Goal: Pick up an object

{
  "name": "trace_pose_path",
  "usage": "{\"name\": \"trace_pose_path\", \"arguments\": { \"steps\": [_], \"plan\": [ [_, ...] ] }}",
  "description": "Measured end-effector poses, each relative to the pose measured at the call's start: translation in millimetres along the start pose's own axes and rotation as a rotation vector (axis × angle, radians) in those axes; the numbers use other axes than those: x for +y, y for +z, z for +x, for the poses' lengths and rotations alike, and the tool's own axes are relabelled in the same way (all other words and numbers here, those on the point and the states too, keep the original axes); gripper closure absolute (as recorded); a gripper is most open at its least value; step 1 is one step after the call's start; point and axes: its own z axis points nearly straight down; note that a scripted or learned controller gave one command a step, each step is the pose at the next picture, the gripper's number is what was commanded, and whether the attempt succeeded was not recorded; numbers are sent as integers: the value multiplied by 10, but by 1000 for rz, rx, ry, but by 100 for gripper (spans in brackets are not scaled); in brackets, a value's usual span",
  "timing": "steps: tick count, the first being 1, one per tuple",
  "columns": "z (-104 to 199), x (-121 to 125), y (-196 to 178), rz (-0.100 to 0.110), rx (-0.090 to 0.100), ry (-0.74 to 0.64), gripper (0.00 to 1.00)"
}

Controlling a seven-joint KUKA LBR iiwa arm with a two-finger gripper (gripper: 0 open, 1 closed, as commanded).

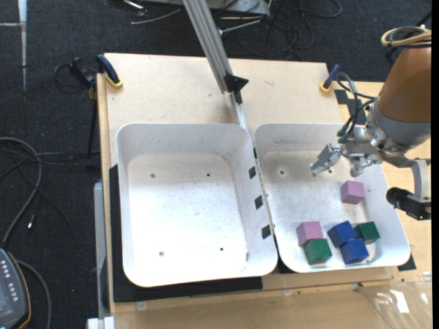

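Note:
Several small blocks lie in the right bin [288, 142]. A purple block [352, 191] sits alone near the bin's right side. Along the front edge, clustered together, are a pink-purple block [309, 232], a green block [317, 251], two blue blocks [341, 233] [354, 250] and a dark green block [368, 232]. My gripper [341, 166] hangs over the right bin's back half, just behind the lone purple block, open with nothing between its fingers [322, 163].
The left bin [137, 149] stands beside the right one. A slanted metal post [209, 36] rises from the gap between the bins at the back. Orange clamps [110, 74] [329, 81] hold the board's far corners.

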Motion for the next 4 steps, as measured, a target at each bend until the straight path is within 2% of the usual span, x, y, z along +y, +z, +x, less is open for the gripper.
{"name": "trace_pose_path", "arguments": {
  "steps": [1,2,3,4],
  "plan": [
    [318,-587,567,10,3,0,0],
    [98,-611,1545,-2,0,2,0],
    [105,-604,1431,-3,0,1,100],
    [-77,-600,537,-7,-3,-1,100]
  ]
}}
